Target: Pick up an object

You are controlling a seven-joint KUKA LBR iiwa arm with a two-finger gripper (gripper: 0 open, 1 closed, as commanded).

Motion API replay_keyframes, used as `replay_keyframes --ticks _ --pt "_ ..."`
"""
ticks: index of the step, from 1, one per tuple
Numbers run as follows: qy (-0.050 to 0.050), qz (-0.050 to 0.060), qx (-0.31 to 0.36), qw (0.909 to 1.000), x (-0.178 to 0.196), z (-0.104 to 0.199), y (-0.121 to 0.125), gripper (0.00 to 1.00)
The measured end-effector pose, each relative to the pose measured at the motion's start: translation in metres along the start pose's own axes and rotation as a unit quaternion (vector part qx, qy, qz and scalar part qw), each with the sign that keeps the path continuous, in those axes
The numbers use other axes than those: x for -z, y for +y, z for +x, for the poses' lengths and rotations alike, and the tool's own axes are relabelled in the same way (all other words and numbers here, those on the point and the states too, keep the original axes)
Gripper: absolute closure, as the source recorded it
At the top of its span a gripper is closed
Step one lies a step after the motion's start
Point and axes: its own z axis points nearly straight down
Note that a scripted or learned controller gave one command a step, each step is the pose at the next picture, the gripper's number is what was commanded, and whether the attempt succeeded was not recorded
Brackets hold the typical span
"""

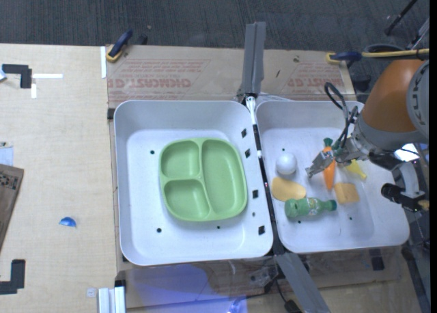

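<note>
Crowding your gripper point(321, 167) in the right bin point(300, 236): carrot point(330, 175), white ball point(286, 163), green bottle point(309, 207). Fingers' state: you cannot tell (too blurred). Left bin point(136, 236) holds a green tray point(203, 179).

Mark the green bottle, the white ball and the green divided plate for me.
green bottle point(308, 207), camera view, middle of its body
white ball point(286, 163), camera view, its top
green divided plate point(222, 171), camera view, floor of the large compartment

The grey arm with its orange band point(399, 96) is cut off by the right edge. The tool point(326, 162) partly covers a slim orange carrot-like piece point(330, 176), and its fingertips are too small to make out.
</note>
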Motion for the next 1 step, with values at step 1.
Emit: replay_keyframes --ticks 1 --pt "0.000 0.000 -0.002 1.0000 0.0090 -0.0011 -0.0002 1.00"
